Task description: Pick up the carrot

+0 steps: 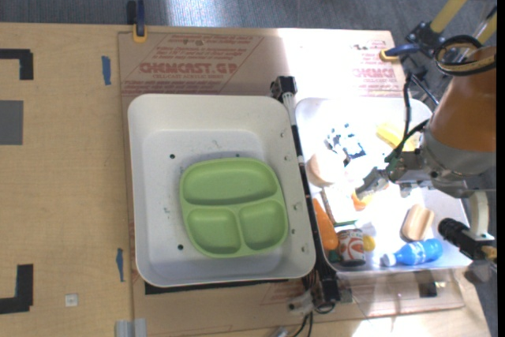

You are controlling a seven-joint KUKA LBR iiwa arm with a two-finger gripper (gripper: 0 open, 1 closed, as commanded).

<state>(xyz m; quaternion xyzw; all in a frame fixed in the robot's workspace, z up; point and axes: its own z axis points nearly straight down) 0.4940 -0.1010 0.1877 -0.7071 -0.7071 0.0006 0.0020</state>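
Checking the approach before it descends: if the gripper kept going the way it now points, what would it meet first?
The gripper points left and down into the right bin. A small orange piece lies just ahead; beyond it, the carrot at the bin's left wall. Depth is unclear, so it might pass over the piece.

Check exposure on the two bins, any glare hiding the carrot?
Camera view: right bin is blown out, its floor nearly pure white; left bin and green tray evenly lit. Carrot at the right bin's left wall stays readable; gripper partly washed out.

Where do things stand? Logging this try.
Gripper low in right bin. Carrot lies free by the bin's left wall. Can crowds its near end.
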